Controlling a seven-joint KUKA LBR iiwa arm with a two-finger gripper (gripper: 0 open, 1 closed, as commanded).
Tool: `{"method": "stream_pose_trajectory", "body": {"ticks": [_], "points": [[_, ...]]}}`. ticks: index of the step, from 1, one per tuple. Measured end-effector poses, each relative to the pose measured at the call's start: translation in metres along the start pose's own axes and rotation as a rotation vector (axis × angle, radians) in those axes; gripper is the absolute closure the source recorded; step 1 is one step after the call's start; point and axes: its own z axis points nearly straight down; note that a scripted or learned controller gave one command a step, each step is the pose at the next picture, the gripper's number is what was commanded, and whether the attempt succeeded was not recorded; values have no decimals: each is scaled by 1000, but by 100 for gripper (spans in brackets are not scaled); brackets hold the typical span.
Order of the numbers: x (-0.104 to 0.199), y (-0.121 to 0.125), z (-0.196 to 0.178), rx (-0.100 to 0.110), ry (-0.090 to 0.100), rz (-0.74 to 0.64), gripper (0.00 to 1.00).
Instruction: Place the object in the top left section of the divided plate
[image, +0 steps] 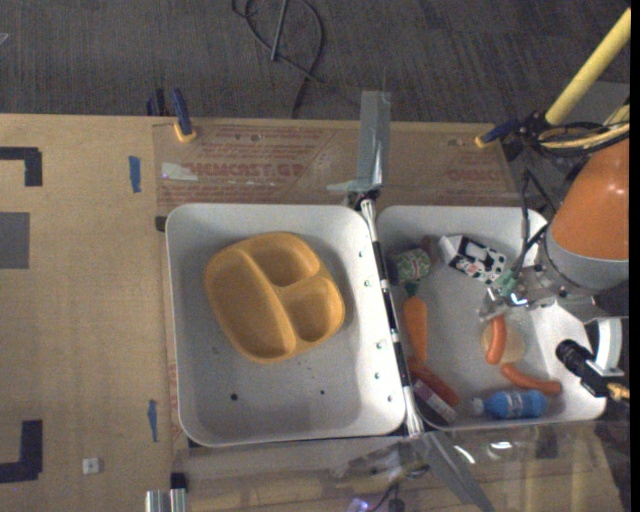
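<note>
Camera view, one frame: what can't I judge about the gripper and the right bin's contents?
- Two-finger gripper: small and blurred among cables; finger state unreadable.
- Pale round object: partly covered by the orange sausage-shaped piece; identity unclear.
- Black-and-white patterned box: print too small to read.
- Grey-and-orange arm: cut off at the right edge.

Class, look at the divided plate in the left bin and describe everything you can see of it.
The divided plate is mustard yellow and looks like smooth moulded plastic, rounded in outline. Raised ridges split it into three sections: one large and two smaller. It lies flat, open side up, turned at an angle, on the floor of the left bin, toward its upper middle. Nothing lies in its sections, and it stands apart from the bin's walls.
</note>
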Motion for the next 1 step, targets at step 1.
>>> {"method": "stream_pose_trajectory", "body": {"ticks": [1], "points": [[91,2,-44,5,2,102,100]]}}
